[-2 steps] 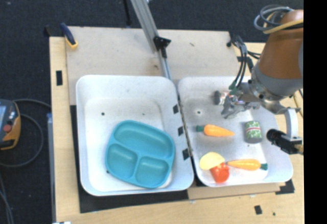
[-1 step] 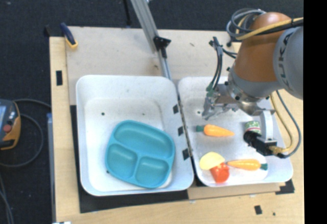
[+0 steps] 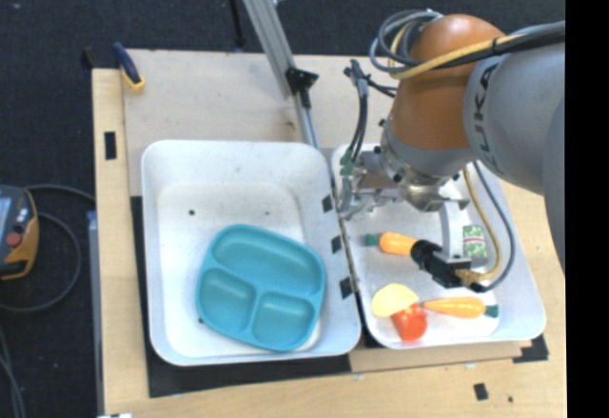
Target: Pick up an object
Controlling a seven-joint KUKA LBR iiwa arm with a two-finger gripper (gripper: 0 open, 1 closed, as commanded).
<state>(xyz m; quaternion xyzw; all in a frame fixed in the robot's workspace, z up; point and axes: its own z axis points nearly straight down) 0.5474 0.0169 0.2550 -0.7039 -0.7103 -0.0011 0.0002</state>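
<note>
My gripper (image 3: 354,199) hangs over the left edge of the right bin (image 3: 526,285), close to the wall between the two bins. Several toy foods lie in that bin. An orange piece with a black end (image 3: 397,242) lies just right of and below the gripper. Toward the front sit a yellow piece (image 3: 391,298), a red piece (image 3: 410,323) and an orange carrot (image 3: 457,308). A small green and white item (image 3: 473,241) rests by the arm's cables. I see nothing held in the gripper.
A blue divided plate (image 3: 260,286) lies in the front of the left bin (image 3: 190,169). A slanted metal rail (image 3: 269,21) runs from the top down to the bins' shared corner. The grey arm with its orange band (image 3: 447,88) covers the back of the right bin.
</note>
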